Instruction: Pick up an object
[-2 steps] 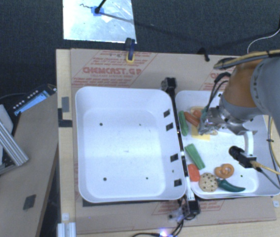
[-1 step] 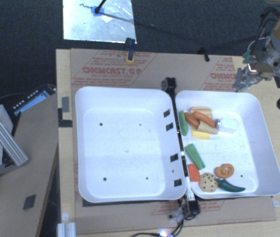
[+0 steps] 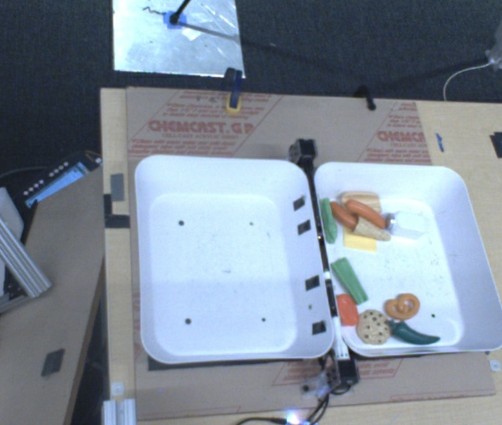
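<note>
The right bin (image 3: 463,237) holds several toy foods. Near its upper left lie an orange hot dog (image 3: 359,211), a yellow cheese slice (image 3: 360,242), a clear white wrapper (image 3: 406,227) and a thin green bean (image 3: 328,220) along the left wall. Lower down lie a green pepper strip (image 3: 350,279), a red piece (image 3: 347,309), a speckled cookie (image 3: 373,327), an orange pretzel (image 3: 402,306) and a dark green chili (image 3: 414,333).
The left bin (image 3: 224,255) lies beside the right one, joined by black clips (image 3: 307,228) along the middle. Both sit on a cardboard sheet (image 3: 259,122). A metal rail (image 3: 3,246) stands at the far left, a shiny plate (image 3: 178,23) at the back.
</note>
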